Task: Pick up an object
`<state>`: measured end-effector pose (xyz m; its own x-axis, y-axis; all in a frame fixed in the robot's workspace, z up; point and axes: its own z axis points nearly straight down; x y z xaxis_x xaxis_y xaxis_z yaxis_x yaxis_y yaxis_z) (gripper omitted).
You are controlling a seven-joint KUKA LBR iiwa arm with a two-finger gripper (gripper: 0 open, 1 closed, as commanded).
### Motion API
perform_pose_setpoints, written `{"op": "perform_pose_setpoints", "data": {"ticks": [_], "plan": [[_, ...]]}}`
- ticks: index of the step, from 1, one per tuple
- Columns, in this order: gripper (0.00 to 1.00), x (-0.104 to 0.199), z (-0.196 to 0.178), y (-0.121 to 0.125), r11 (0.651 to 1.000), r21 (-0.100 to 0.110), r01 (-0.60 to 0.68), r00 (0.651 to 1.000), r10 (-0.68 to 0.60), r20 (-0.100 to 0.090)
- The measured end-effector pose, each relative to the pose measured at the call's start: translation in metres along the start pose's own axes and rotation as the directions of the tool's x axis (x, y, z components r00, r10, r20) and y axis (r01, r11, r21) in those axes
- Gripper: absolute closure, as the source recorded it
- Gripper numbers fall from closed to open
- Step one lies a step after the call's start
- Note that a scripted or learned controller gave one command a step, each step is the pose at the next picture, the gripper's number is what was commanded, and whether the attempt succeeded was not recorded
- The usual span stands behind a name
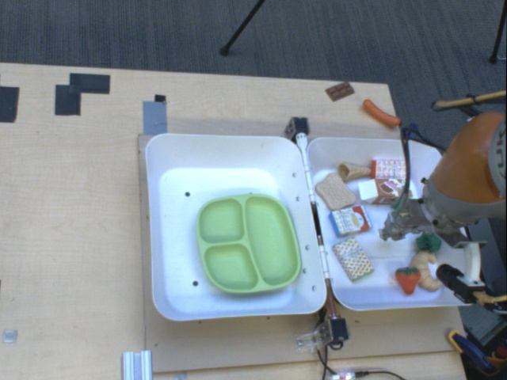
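Small dark-green object lies in right white bin, just beside metal two-finger gripper; can't tell its state. Looks like approach step, nothing lifted. Next: centre over it, descend. Red strawberry toy sits near.

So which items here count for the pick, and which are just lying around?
Job:
gripper, low in the right bin
toy food in that bin: bread slice, strawberry, blue packet

Lying about:
green divided plate in the left bin
orange piece on the bench
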<state>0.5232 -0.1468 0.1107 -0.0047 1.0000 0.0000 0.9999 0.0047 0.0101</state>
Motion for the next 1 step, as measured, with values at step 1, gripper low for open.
{"op": "perform_pose_setpoints", "data": {"ticks": [1], "plan": [[0.00, 0.0000, 0.0001, -0.0001, 1.000, 0.000, 0.001, 1.000, -0.001, 0.000]]}}
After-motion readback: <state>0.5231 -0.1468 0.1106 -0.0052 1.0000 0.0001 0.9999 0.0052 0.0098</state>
